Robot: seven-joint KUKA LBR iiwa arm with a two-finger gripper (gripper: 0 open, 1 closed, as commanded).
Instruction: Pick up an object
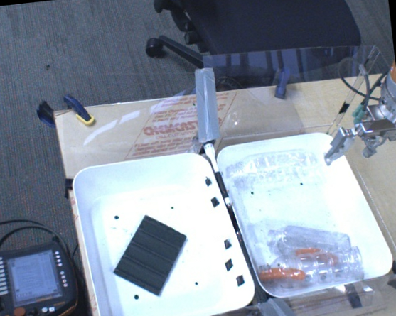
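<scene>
White plastic makes up the two shallow bins, set side by side on a pale bench [130, 126] whose far half lies under a clear sheet with red lettering. The left bin [89, 203] carries a flat black ribbed pad [150, 255], lying at a slant near its middle with bare floor all round it. The right bin [375, 232] holds a clear plastic bottle [312, 240] on its side toward the near edge, and just nearer than it, touching, a see-through packet with orange pieces [298, 270] inside; the far half of that bin's floor is open. A grey upright post [208, 109] stands at the far end of the seam between the bins, and small black clips run down that seam. A dark office chair [266, 9] sits beyond the bench, a teach pendant [30, 281] lies on the carpet at the lower left, and blue clamps [77, 110] grip the far bench edge. The gripper [364, 137] hangs at the far right corner of the right bin, over its rim, well apart from the bottle and packet; I cannot tell how its claw is set, and nothing is seen in it.
</scene>
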